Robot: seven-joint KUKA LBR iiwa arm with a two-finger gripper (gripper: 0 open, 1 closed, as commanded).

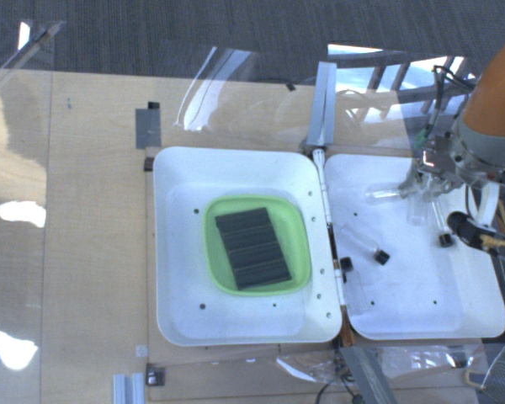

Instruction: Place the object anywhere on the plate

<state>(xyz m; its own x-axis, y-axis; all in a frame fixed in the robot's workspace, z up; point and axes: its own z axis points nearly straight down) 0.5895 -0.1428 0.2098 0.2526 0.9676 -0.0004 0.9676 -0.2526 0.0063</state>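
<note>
block [252, 248] flat on green plate [299, 251], left bin [172, 251] | right bin [480, 310] beside it | tool [427, 185] over right bin's far side, finger state unclear

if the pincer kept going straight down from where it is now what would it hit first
Most likely the bare floor of the right bin: the pincer hangs over its upper part, with the small black piece off to the side. Depth is unclear.

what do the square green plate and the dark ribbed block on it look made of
Square green plate: probably plastic, uniform lime colour, smooth rounded rim with soft sheen. Dark ribbed block: matte charcoal, parallel ridges with no glare, perhaps rubber or foam; the view leaves it open.
</note>
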